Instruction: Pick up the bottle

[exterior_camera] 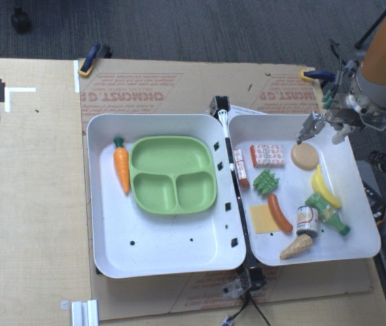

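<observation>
The bottle [331, 216] is small and green and lies on its side near the right bin's [363, 182] front right corner. A can [306, 219] is on its left and a banana [324, 187] just behind it. My gripper [322, 134] hangs over the back right of that bin, well behind the bottle. Its fingers [306, 129] are spread open with nothing between them. A round tan biscuit [306, 156] lies just below the left finger.
The right bin also holds a red and white box [268, 155], a green leafy piece [266, 180], a sausage [280, 212], a cheese slice [262, 220] and a cone [297, 247]. In the left bin [104, 236] sit a green divided plate [174, 174] and a carrot [121, 168].
</observation>
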Robot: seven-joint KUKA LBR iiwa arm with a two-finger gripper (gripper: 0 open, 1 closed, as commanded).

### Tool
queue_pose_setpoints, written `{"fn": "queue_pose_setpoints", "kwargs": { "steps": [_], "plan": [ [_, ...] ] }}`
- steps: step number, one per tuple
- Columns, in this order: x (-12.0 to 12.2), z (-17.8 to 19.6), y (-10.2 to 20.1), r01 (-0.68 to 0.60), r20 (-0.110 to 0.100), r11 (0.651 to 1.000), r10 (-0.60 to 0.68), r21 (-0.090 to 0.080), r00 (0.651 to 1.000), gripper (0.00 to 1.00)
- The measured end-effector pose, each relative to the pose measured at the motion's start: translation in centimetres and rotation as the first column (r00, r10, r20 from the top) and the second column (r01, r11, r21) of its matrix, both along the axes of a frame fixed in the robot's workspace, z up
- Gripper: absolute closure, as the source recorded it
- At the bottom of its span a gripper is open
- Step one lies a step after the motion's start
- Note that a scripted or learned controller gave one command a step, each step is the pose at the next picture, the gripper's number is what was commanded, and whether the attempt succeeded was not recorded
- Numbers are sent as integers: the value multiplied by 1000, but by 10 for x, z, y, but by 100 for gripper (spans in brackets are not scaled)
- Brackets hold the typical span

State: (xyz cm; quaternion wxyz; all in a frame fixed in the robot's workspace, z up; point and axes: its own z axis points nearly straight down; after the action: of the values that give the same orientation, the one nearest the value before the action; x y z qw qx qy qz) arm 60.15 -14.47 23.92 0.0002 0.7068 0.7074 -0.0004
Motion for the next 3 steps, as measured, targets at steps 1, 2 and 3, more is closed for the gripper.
{"fn": "queue_pose_setpoints", "kwargs": {
  "steps": [1,2,3],
  "plan": [
    [1,10,0,-2,0,1000,2,-1,1000,100],
    [-58,-9,5,-114,0,993,114,0,993,100],
    [-106,6,63,-225,0,974,225,1,974,100]
  ]
}}
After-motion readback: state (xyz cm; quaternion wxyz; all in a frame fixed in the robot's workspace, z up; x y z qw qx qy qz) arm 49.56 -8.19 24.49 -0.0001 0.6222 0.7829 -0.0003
